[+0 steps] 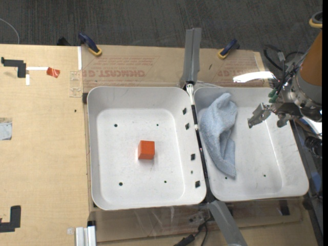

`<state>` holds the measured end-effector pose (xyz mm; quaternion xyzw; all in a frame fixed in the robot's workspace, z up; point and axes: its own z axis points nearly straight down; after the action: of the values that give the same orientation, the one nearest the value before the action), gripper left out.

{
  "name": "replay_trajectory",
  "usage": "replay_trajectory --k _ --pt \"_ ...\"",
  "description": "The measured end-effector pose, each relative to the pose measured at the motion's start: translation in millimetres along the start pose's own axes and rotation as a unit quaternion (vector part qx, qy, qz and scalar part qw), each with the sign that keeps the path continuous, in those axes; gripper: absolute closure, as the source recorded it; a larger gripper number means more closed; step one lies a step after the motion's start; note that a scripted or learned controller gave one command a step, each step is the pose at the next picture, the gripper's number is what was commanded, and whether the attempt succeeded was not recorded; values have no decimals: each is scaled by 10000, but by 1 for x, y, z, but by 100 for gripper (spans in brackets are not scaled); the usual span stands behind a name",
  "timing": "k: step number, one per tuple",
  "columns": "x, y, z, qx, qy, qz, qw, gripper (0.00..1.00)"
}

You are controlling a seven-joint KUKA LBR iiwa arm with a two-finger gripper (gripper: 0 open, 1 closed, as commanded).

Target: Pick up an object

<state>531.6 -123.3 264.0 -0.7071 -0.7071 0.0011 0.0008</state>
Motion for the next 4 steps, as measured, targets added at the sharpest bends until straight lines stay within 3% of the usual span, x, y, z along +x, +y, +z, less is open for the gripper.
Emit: replay_trajectory --k 1,2,3,4 --pt "-20 -10 114 8 4 318 9995 0" --pt "-7 -16 148 6 5 458 9990 0" --pt "-19 37 167 -5 1 312 9995 0" --pt "-66 23 172 -11 -3 -157 9999 0"
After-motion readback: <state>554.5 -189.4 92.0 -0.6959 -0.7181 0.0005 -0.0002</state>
